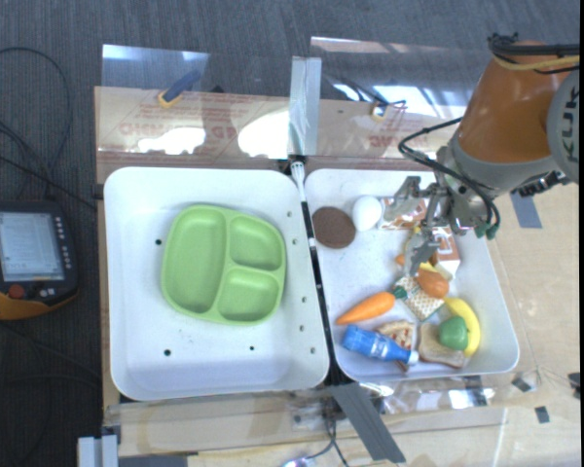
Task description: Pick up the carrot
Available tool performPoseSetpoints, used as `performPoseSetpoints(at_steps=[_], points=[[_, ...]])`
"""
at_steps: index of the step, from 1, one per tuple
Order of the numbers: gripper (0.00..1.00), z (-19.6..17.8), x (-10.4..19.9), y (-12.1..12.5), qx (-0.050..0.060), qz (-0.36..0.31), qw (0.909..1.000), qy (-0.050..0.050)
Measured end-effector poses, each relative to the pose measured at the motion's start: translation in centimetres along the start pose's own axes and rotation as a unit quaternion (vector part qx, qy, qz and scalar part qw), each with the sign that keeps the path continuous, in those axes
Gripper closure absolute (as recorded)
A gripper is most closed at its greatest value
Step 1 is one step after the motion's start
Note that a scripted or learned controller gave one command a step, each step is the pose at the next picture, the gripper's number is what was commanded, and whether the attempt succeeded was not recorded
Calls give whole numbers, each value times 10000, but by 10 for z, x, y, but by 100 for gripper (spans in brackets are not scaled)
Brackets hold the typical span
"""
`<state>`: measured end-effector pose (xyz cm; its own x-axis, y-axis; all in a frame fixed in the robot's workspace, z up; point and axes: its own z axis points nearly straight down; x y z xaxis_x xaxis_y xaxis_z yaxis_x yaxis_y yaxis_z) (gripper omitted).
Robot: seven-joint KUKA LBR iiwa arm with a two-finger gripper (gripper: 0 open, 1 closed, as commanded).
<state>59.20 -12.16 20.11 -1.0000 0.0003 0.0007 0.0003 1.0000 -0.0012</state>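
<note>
Two bins: I took the carrot (368, 307) as my landmark; it lay in the right bin (501, 353), slanted, thick end up-right.
Gripper: the gripper (426, 224) hung up-right of the carrot, apart from it, among clutter.
Jaws: I could not tell how wide they stood.
Neighbours: blue bottle (375, 343) just below the carrot, cracker (423, 304) just right of it, brown disc (334, 227) above it.
Approach: I judged it best to come down over the carrot's middle, closing across its width, clear of bottle and cracker.
</note>
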Motion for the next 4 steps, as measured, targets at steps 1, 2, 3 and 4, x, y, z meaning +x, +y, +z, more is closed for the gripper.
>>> performPoseSetpoints(at_steps=[1, 2, 3, 4], points=[[0, 98, 59, -3, -9, 919, 9958, -56], [0, 110, 77, 23, 14, 1227, 9924, -120], [100, 99, 74, 24, 18, 1218, 9924, -145], [100, 18, 86, 66, -5, 2100, 9777, -7]])
